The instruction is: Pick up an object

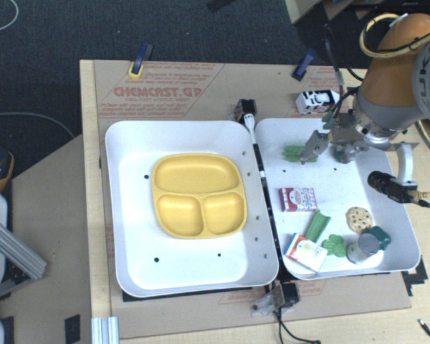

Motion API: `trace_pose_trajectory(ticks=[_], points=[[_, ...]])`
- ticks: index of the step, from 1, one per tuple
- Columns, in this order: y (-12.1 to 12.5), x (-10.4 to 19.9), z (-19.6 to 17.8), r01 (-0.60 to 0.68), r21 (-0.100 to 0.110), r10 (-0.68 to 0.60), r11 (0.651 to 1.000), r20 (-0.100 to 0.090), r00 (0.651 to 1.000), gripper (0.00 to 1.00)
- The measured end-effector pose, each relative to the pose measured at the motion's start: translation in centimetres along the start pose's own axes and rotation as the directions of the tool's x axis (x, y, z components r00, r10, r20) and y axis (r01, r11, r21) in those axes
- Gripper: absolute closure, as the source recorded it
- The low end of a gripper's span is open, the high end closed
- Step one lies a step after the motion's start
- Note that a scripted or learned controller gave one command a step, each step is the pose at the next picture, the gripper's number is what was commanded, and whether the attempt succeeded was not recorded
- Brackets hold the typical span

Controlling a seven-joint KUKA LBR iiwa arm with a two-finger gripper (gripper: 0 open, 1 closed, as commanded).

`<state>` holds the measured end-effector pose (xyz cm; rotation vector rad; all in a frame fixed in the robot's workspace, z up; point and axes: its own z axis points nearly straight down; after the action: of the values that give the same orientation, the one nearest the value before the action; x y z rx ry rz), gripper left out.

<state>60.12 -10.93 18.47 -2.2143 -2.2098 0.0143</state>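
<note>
My gripper (328,149) hangs low over the back part of the right bin (387,264), its two fingers spread apart with nothing between them. A small green object (294,153) lies just left of the left finger (314,146); whether they touch is unclear. Further forward in this bin lie a red and white packet (298,198), a green cylinder (317,226), a round cookie (358,218), a green toy (335,245), a white carton (306,253) and a grey and teal cup (369,242).
The left bin (129,213) holds a yellow divided plate (198,194). A black part (387,185) sticks out over the right bin's right side. A small black and white object (317,100) sits on the board behind the right bin.
</note>
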Motion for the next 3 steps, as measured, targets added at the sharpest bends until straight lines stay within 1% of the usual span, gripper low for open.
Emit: trace_pose_trajectory(ticks=[1, 2, 3], points=[[0.3, 0.0, -0.8, 0.002, -0.014, -0.002, 1.000, 0.002, 1.000, 0.00], [1.0, 0.8, 4.5, 0.003, -0.009, -0.003, 1.000, 0.001, 1.000, 0.00], [0.9, 0.9, 9.9, 0.002, -0.007, -0.002, 1.000, 0.001, 1.000, 0.00]])
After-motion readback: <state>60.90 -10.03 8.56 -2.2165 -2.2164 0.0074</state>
